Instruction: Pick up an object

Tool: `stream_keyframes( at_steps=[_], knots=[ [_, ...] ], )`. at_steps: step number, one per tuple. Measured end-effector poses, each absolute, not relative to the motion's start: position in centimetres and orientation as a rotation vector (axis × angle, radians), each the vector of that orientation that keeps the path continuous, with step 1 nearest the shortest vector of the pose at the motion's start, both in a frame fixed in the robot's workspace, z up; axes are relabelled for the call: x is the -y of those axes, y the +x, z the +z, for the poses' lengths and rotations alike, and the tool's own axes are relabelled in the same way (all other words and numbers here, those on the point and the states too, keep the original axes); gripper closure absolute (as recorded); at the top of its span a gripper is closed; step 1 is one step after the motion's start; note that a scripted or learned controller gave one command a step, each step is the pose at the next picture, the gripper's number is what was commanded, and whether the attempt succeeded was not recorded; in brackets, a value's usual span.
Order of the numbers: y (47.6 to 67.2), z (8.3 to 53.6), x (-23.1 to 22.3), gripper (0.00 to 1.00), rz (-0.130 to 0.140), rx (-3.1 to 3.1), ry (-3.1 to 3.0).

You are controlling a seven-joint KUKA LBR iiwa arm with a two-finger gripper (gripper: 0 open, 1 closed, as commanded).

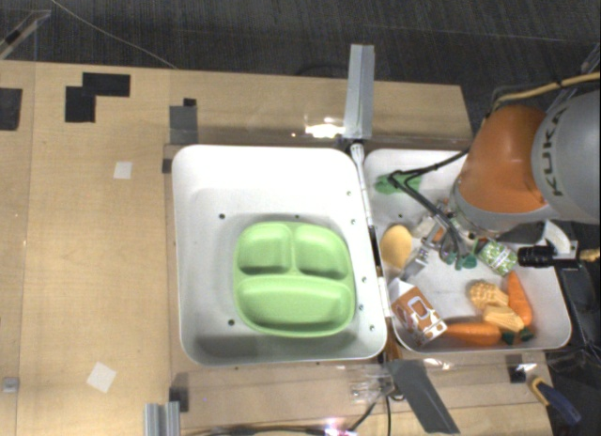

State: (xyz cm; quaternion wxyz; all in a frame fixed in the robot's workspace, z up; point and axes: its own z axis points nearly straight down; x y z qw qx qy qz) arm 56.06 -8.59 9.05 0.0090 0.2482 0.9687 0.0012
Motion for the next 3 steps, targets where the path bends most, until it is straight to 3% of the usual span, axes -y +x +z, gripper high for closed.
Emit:
stream_keyframes(
  at_steps=[1,2,3],
  knots=[
    [51.1,9.1,8.3,0.00,0.010,-2.929,1.070],
    [50.6,9.1,11.4,0.00,0.004,-3.079,0.500],
    [49.8,9.3,10.7,0.00,-0.002,-3.070,0.455]
  ],
)
